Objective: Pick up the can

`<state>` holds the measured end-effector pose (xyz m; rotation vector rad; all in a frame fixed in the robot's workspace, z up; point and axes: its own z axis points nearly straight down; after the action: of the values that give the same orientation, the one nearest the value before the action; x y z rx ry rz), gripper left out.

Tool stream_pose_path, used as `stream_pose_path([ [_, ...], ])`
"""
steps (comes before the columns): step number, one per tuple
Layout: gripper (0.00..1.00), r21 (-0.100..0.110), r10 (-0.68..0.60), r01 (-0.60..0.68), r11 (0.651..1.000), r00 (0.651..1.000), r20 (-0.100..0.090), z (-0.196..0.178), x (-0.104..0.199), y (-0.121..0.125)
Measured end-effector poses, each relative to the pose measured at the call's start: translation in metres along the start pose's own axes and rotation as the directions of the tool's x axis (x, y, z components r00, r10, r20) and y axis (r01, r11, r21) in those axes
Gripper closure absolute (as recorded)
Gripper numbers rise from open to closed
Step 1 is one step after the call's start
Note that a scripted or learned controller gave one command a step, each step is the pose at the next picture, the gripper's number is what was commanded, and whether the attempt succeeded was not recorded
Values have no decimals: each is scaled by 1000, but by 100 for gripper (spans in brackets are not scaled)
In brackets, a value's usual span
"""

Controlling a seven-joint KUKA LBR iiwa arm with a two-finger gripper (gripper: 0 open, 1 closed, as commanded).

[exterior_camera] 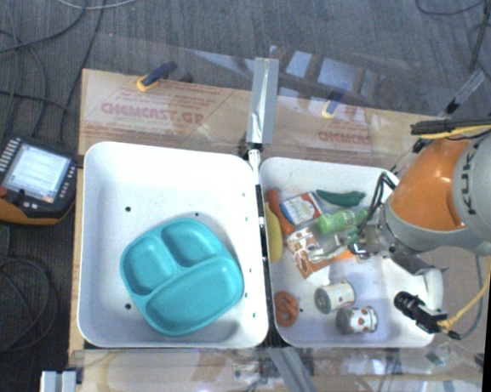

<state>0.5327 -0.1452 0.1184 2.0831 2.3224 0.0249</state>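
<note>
Pincer (363, 241) sits low in the right bin (404, 333), over the green bottle (339, 220) and orange packet (313, 250); finger state cannot be told; the can (334, 295) lies on its side just below, apart from it; teal divided plate (182, 276) occupies the left bin (98, 221).

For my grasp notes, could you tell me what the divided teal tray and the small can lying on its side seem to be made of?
Teal tray: likely moulded plastic, with a smooth, uniform colour and a soft sheen. Can: probably metal under a pale wrapper, with a darker round end, though the blur leaves this open.
</note>
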Motion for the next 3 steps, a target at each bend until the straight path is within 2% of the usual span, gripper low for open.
stream_pose_path([
  [1, 0, 1, 0, 0, 1000, 1000, 0, 0, 0, 0],
  [2, 0, -45, 106, -105, 994, 994, 16, 8, 27, -24],
  [3, 0, 8, 104, -104, 995, 995, -2, 28, 31, -39],
])
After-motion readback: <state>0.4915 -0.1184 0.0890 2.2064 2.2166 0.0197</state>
